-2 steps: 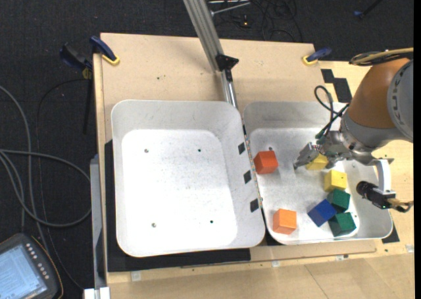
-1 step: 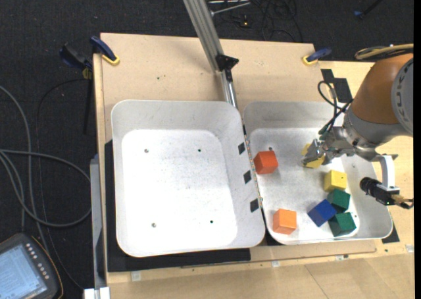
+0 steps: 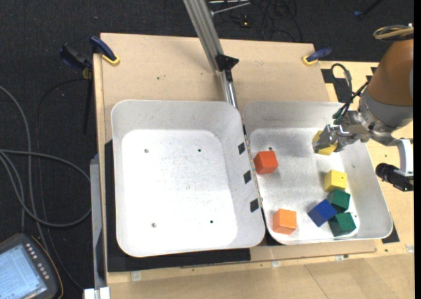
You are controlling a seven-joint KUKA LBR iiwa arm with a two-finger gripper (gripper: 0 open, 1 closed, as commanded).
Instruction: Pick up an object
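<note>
the tool hangs over the right shallow white bin, seemingly clamped on a small yellow block, because that bin's loose coloured cubes lie within its reach.

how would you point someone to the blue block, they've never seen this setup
Look at the right-hand white bin, the one the arm reaches over, and go to the cluster of blocks in its near right corner. The blue block sits at the left edge of that cluster, touching the green blocks. It is the only blue one, with an orange block apart to its left.
</note>
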